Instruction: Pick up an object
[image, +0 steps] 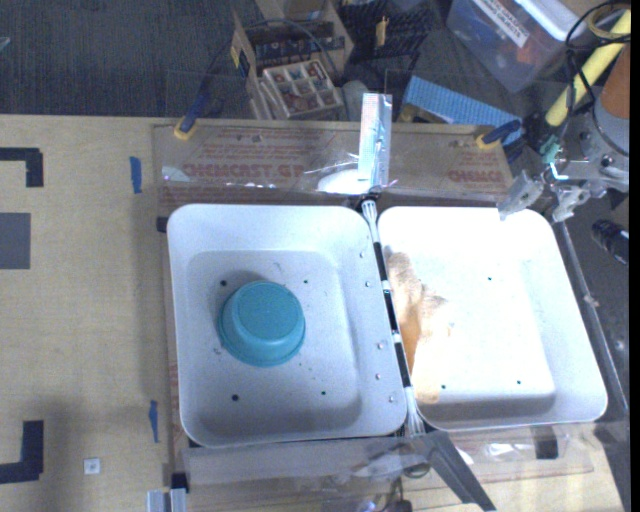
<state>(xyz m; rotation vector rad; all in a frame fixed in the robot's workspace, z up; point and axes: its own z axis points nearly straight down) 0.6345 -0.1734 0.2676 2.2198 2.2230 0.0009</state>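
Camera view: two white bins side by side on the bench (80, 300). The only loose object I can see is a teal bowl (262, 321), sitting upside down on the floor of the left bin (190, 235), a bit left of that bin's centre, clear of all four walls. Right bin (560, 390) has a tan/orange smear along its left side, prob. a stain or reflection, can't tell which; nothing there looks graspable.

The hand (545, 195) is up at the far right corner of the right bin, hovering around the rim, w/ the arm coming in from the right. Can't tell whether it is apart or together; the tip is small and cluttered against cables and background. Nothing visible between them, so I judge it's carrying nothing.

Key relation: the bowl lies well apart from the hand, toward the view's left and nearer the camera, across the divider (385, 290) between the bins. So the next move, as I judge it, is a long diagonal traverse over the right bin and the divider, then a descent over the left bin.

Orientation: the bowl is round seen from above, so no long axis and no pointing direction to speak of; base faces up, rim down. Approach angle shouldn't matter much, but the inverted shape gives only a sloped outer wall to pinch, so slip risk is likely. Task looks not yet started.
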